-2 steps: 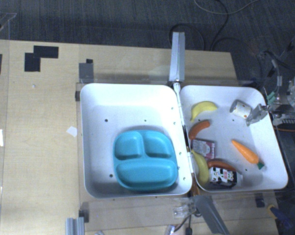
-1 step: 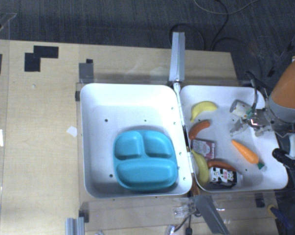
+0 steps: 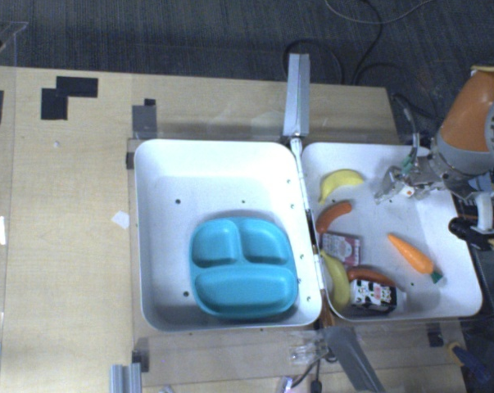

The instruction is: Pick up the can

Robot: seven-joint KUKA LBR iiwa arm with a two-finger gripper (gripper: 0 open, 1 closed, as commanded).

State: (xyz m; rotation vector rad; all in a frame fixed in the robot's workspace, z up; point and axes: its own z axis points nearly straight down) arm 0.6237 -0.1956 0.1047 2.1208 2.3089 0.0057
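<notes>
Pale wooden table [image 3: 58,219] carries two white bins. Left bin [image 3: 156,219] holds a blue divided tray [image 3: 242,267]. Right bin [image 3: 460,289] holds bananas, a carrot [image 3: 410,254], and the can [image 3: 371,295] lying near its front edge. Farther back, the hand [image 3: 398,182] hovers, its fingers spread apart and gripping nothing.

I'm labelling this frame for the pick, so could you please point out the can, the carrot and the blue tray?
can [image 3: 372,295]: camera view, middle of its dark side, lying in the right bin.
carrot [image 3: 410,254]: camera view, middle of its orange body.
blue tray [image 3: 243,268]: camera view, the ridge between its compartments.
</notes>
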